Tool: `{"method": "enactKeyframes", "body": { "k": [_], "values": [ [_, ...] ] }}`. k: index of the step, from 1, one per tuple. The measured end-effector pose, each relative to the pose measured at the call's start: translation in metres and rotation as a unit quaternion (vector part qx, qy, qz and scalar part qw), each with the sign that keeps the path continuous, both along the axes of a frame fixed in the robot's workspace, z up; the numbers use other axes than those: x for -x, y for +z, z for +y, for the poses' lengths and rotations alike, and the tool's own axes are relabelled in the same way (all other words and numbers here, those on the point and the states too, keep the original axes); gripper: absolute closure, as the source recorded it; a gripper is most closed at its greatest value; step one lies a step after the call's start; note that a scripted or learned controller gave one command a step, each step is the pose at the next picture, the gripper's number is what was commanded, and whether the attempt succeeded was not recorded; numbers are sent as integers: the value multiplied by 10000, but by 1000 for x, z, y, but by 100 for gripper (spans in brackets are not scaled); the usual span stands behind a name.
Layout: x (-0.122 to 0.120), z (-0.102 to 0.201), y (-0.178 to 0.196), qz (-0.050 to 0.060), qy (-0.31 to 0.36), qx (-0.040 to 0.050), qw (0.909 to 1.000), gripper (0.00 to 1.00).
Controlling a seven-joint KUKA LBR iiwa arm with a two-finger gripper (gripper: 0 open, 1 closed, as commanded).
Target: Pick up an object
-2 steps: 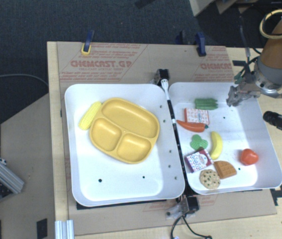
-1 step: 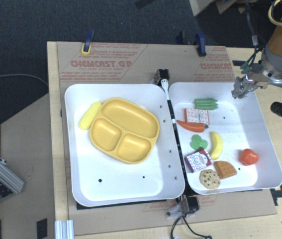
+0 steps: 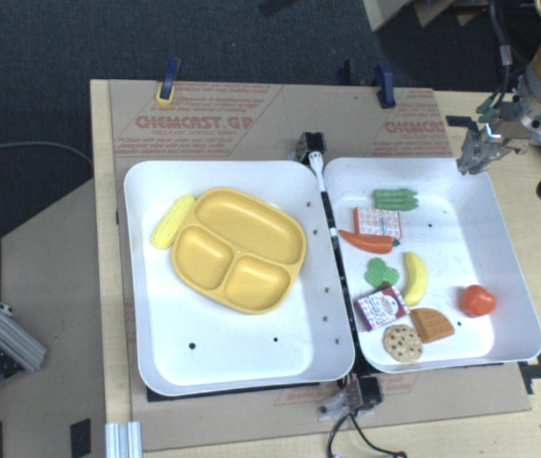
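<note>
Toy food is lying scattered across the right white bin as the arm's tool is hovering over that bin's far right corner, above the rim and well apart from every item; whether it is released or clenched cannot be told from this angle. A green bean pod is lying nearest the far wall, with a red-and-white carton and a red chili pepper just in front of it. A broccoli floret is sitting beside a banana, while a purple packet, a cookie and a slice of toast are crowding the near edge. A tomato is resting apart to the right. In the left bin, a corn cob is leaning against a yellow divided plate.
</note>
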State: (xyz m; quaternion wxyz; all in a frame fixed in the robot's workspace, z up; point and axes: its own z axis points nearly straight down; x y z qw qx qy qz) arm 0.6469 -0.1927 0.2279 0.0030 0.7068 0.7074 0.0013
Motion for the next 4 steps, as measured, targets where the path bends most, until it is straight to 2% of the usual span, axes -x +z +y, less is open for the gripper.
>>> {"method": "enactKeyframes", "body": {
  "k": [2,3,4],
  "values": [
    [14,100,7,39,23,-24,10000,100],
    [13,93,-2,44,-5,-12,10000,100],
    [12,99,6,18,3,-10,10000,100]
  ]
}}
